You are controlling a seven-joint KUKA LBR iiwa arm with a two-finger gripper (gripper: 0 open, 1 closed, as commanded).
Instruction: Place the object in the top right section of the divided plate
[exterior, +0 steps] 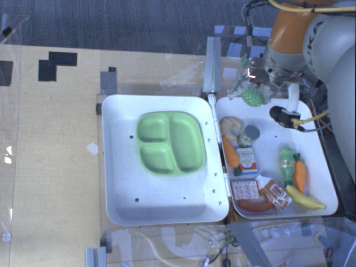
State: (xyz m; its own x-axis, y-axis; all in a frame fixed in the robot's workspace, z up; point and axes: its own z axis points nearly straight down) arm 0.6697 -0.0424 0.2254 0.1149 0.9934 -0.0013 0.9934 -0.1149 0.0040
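Overall, the grey arm (328, 38) enters from the right, orange band uppermost, with the gripper (253, 93) poised over the far edge of the right bin (325, 166). Left of the gripper and nearer the camera sits the left bin (117, 166), carrying the green divided plate (169, 142), all sections unoccupied. Below the gripper, nearer the camera, the right bin holds a croissant (230, 125), carrots (300, 174), a banana (305, 199), a green bottle (286, 163) and small cartons (245, 190). A green knobbly ball (252, 97) sits between the gripper's fingers, which are closed around it.
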